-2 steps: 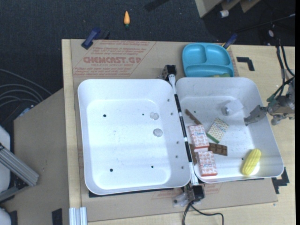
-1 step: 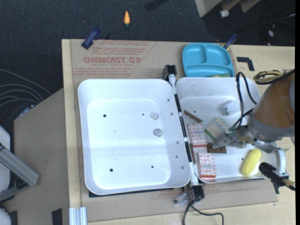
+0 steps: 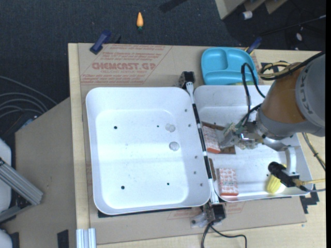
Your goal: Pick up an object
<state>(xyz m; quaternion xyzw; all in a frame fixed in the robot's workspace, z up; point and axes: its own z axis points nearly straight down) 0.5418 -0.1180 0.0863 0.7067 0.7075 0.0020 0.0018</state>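
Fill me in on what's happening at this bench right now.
A grey KUKA arm with an orange band reaches in from the right and has its gripper low in the right white bin, over a red-and-white packet by the bin's left wall. A second such packet and a yellow object lie nearer the front. The left white bin holds two small round pieces. A blue divided tray sits behind the bins.

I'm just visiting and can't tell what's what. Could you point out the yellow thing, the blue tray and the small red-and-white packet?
yellow object (image 3: 275, 184), camera view, on its yellow body, right bin's near corner.
blue tray (image 3: 227, 66), camera view, on its flat middle.
red-and-white packet (image 3: 228, 181), camera view, on its centre, right bin's near edge.
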